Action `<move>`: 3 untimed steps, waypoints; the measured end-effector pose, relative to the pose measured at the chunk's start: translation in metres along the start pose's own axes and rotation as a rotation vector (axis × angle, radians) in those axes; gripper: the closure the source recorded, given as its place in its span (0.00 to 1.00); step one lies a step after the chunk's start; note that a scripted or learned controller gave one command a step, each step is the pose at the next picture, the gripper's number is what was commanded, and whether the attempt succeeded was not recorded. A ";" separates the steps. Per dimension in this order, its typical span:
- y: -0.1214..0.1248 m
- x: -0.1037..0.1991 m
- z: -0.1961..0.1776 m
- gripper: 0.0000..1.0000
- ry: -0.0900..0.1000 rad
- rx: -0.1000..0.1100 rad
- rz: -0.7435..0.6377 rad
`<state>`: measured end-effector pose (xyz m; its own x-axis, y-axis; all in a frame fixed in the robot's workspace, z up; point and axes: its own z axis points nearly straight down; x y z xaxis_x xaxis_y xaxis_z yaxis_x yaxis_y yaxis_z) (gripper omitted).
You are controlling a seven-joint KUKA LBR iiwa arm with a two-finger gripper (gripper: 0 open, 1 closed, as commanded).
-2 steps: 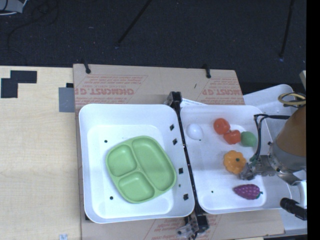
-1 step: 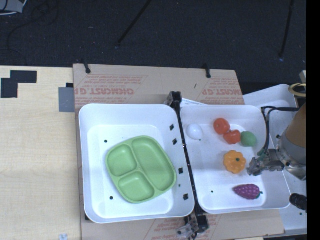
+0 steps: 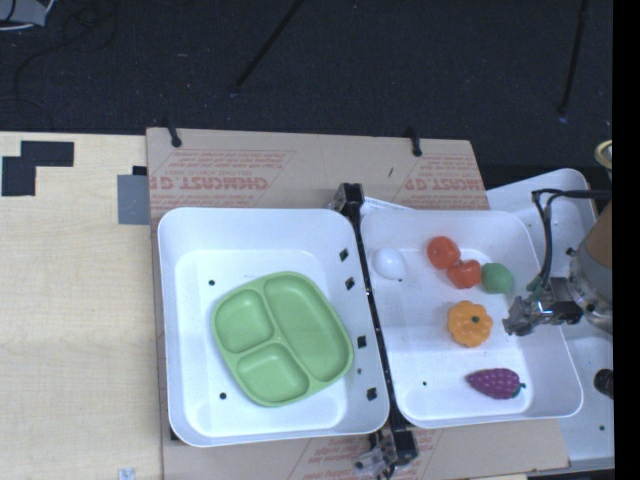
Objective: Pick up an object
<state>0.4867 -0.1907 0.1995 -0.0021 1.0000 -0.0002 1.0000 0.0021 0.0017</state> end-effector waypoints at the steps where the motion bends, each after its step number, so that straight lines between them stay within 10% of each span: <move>1: 0.004 0.006 -0.045 1.00 0.000 -0.001 0.000; 3: 0.049 0.105 -0.038 1.00 0.002 0.003 -0.004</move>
